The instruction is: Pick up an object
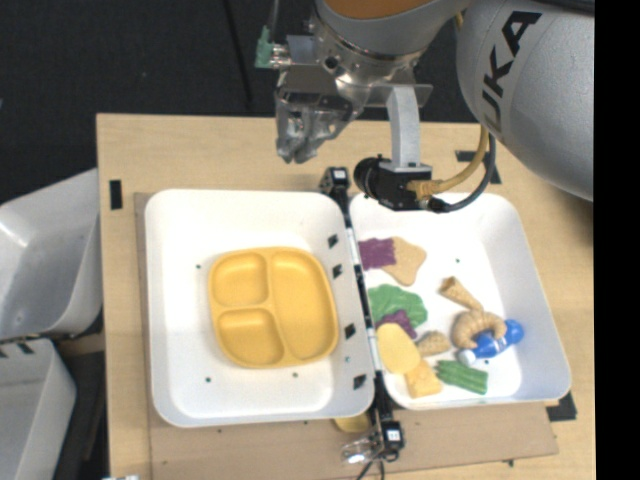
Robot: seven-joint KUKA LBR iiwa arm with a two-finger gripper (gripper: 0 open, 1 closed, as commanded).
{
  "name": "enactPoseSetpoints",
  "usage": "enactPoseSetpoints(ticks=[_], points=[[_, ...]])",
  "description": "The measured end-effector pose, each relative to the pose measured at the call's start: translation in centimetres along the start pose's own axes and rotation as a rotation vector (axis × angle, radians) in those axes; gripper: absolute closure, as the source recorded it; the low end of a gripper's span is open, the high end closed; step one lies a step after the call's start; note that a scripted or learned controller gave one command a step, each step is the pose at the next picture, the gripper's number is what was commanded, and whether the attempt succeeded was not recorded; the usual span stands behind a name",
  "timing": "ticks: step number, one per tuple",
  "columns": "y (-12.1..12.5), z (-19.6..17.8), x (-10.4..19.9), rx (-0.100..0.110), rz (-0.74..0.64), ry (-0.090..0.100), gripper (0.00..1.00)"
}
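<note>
Pincer (302,140), jaw state unclear, hangs beyond the left bin (170,268); descending there risks missing the toys (420,318) crowded in the right bin (520,268).

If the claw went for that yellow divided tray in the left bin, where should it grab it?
Probably the rim of the yellow tray, coming straight down from above. The tray lies flat and alone in the left bin, too wide to span, but its raised edge and the ridges between its three compartments are thin. The edge facing the gripper looks free all round.
</note>
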State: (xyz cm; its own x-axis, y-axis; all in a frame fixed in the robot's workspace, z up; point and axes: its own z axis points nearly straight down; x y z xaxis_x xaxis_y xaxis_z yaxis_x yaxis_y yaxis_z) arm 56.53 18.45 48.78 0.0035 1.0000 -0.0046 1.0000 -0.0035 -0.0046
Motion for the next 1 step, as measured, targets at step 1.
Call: enactPoseSetpoints(ticks=[1], points=[[1.26, 10.81, -5.86, 0.007, 0.003, -0.001, 1.00]])
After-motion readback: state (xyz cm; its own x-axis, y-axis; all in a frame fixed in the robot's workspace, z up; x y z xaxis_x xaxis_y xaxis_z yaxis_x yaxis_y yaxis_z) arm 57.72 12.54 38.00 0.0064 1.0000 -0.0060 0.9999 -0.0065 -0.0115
